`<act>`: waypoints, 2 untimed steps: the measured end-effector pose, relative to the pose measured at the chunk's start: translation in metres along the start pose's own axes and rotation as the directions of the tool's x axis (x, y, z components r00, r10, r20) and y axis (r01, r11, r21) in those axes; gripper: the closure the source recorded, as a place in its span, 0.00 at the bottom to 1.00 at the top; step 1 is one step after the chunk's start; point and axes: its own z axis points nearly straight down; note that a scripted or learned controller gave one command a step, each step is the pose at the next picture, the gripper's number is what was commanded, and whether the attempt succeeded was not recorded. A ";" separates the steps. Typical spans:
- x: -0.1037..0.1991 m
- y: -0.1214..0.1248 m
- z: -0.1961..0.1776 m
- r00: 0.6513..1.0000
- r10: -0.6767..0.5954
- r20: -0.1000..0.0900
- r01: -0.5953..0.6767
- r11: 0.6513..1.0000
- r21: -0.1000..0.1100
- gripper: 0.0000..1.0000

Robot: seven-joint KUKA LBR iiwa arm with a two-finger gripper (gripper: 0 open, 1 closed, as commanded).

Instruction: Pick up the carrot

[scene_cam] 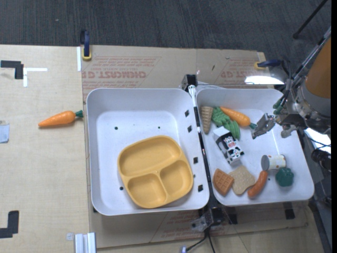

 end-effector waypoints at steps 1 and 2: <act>0.002 0.062 0.078 0.982 0.189 0.000 -0.189 0.982 0.001 0.00; -0.070 0.112 0.138 0.987 0.161 0.001 -0.161 0.987 -0.013 0.00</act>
